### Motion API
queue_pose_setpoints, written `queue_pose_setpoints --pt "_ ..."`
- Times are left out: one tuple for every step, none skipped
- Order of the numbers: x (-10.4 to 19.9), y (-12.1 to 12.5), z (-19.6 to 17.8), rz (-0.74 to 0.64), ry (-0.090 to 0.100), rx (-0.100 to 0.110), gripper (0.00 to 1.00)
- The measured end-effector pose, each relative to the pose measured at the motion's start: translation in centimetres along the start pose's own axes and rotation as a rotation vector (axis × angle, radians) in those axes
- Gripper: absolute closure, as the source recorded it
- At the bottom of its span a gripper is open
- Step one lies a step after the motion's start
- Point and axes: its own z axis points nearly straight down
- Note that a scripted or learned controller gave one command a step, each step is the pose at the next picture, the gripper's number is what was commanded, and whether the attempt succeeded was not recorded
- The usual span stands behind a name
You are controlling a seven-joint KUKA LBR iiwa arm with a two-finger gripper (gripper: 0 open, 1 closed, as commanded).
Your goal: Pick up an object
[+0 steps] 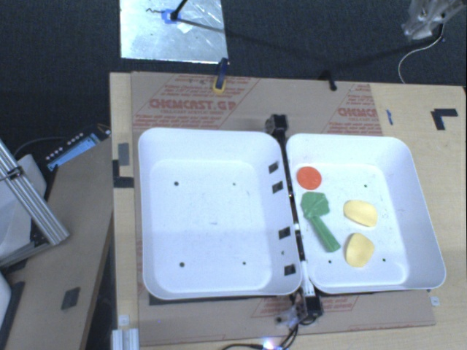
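The right bin (408,166) holds several small objects. A red disc (309,176) lies near its left wall. Just below it lies a green piece with a long handle (319,219), angled down to the right. Two yellow lumps lie to its right, one higher (360,213) and one lower (359,249). My gripper (429,12) is a pale, blurred shape at the far top right, well beyond the bench's back edge and far from both bins, with nothing seen in it.
The left bin (157,152) adjoins the right one along a row of black clips (281,188). Brown cardboard (241,100) underlies both bins. A shiny metal sheet (173,19) lies behind. A white cable (419,49) curls at the top right.
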Motion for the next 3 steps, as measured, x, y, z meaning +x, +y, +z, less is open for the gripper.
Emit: queue_pose_setpoints --pt "-2.1 0.0 0.0 0.001 -0.001 0.000 1.00" --pt "-4.2 0.0 0.0 0.001 -0.001 0.000 1.00" --pt "-6.2 0.0 0.0 0.000 -0.001 0.000 1.00"
